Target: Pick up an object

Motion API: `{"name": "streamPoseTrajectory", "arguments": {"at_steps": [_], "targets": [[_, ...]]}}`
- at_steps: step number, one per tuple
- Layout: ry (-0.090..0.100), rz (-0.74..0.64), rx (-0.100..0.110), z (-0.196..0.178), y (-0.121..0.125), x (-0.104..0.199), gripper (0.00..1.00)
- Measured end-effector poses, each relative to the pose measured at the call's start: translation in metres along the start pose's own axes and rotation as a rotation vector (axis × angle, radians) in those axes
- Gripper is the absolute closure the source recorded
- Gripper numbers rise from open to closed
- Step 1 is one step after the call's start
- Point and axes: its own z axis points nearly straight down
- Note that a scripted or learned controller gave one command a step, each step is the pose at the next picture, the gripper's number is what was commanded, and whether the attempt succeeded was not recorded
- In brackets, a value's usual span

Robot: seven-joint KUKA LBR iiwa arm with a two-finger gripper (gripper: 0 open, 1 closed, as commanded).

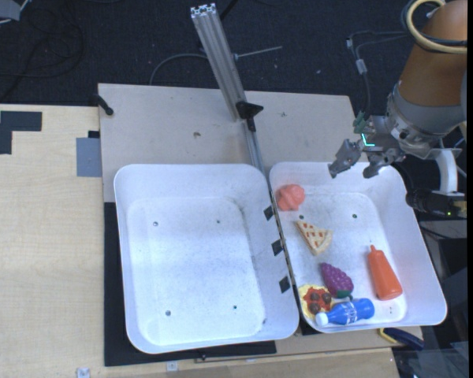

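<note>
Your end effector (358, 162) hangs spread, holding nothing, over the right bin's (414, 211) far rim, poised above 6 toys.

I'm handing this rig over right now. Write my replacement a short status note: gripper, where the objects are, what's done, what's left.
Gripper: open, holding nothing, above the far edge of the right bin.
Objects, all in the right bin: orange ball at the far left corner, pizza slice mid-bin, purple grapes, orange bottle on the right, blue bottle and a red-and-yellow toy at the near edge.
Done: nothing picked yet.
Left: choose an object, descend, grasp, lift.
</note>
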Motion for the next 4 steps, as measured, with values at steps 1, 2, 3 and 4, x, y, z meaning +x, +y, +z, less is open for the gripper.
{"name": "streamPoseTrajectory", "arguments": {"at_steps": [1,2,3,4], "targets": [[0.0,0.0,0.0,0.0,0.0,0.0,0.0],[0.0,0.0,0.004,0.044,0.004,0.003,0.0],[0.0,0.0,0.004,0.088,-0.001,0.0,0.0],[0.001,0.0,0.006,0.149,0.004,-0.001,0.0]]}}
